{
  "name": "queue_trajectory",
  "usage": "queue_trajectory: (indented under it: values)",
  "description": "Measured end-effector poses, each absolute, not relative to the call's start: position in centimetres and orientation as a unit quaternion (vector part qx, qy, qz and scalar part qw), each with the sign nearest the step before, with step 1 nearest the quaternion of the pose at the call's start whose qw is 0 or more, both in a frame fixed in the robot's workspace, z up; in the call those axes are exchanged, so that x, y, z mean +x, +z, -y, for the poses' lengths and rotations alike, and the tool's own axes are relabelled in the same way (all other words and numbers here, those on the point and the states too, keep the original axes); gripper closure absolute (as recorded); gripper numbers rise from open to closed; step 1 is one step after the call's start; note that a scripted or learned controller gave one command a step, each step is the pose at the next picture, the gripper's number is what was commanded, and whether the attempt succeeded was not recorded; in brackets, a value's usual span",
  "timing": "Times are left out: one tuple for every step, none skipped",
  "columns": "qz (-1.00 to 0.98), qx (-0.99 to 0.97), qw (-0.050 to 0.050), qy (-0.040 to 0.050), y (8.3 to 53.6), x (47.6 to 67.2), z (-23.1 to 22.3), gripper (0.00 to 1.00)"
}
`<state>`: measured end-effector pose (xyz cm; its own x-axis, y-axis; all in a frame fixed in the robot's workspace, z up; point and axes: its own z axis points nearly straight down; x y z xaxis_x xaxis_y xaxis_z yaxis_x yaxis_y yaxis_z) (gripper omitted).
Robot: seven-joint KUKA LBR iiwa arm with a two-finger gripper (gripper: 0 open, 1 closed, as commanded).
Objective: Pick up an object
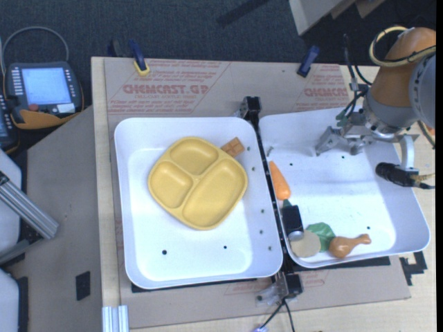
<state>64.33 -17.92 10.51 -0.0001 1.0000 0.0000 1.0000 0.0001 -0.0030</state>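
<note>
My gripper [340, 146] hangs over the upper part of the right bin [408, 216], its two silver fingers spread open with nothing between them. Along that bin's left wall lies an orange carrot [279, 180], with a black block [291, 219] just below it. In the lower left corner sit a round beige piece [305, 244], a green piece [322, 232] and a brown drumstick [348, 243]. All of these lie well below and to the left of the gripper.
The left bin [138, 254] holds a yellow divided plate [199, 182] with a small brown block [233, 146] at its upper right rim. A black cable end [396, 174] hangs off the arm over the right bin's right side. A handheld screen [43, 90] sits off the bench at far left.
</note>
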Motion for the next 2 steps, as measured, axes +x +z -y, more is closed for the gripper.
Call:
queue_trajectory:
  values:
    - [0.707, -0.707, -0.002, -0.0004, 11.9, 64.5, 17.9, 1.00]
    - [0.707, -0.707, -0.003, -0.0014, 16.7, 64.1, 17.3, 1.00]
